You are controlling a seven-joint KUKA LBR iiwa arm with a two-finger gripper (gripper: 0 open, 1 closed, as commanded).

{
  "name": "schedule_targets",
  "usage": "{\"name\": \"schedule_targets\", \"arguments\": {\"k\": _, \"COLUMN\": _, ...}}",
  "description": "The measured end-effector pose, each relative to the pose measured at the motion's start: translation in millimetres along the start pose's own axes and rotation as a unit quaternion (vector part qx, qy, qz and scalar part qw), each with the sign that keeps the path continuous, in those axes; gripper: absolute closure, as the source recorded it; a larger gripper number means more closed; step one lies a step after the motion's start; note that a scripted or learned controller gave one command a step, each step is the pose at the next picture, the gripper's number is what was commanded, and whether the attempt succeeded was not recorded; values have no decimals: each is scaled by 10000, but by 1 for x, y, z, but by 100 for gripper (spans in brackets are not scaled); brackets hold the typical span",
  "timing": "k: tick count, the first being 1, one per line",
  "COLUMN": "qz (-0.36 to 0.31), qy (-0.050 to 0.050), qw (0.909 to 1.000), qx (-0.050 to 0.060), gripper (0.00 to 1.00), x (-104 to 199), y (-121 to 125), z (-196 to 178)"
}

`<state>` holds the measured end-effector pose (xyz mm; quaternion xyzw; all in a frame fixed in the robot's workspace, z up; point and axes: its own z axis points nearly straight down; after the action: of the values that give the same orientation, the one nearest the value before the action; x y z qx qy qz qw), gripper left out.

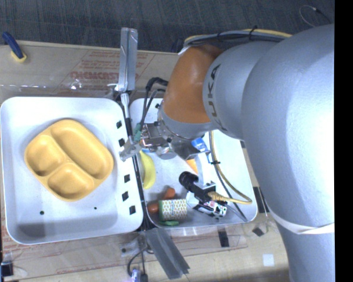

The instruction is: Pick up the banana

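The arm (265, 98) is hanging over the right bin (247, 207), its gripper (146, 147) hovering just above the banana (147, 170) lying by the bin's left wall, its grip impossible to tell.

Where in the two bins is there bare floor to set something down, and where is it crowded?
Left bin: free strips around the yellow tray, widest along the near edge and near-left corner. Right bin: crowded; the arm covers the far half, with the banana, a can and small items packed at the near end.
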<state>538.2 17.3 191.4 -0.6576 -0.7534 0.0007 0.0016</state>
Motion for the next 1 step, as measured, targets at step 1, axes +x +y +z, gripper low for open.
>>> {"name": "schedule_targets", "arguments": {"k": 1, "qz": -182, "qy": -6, "qw": 9998, "qx": 12, "gripper": 0, "x": 27, "y": -46, "z": 1}}
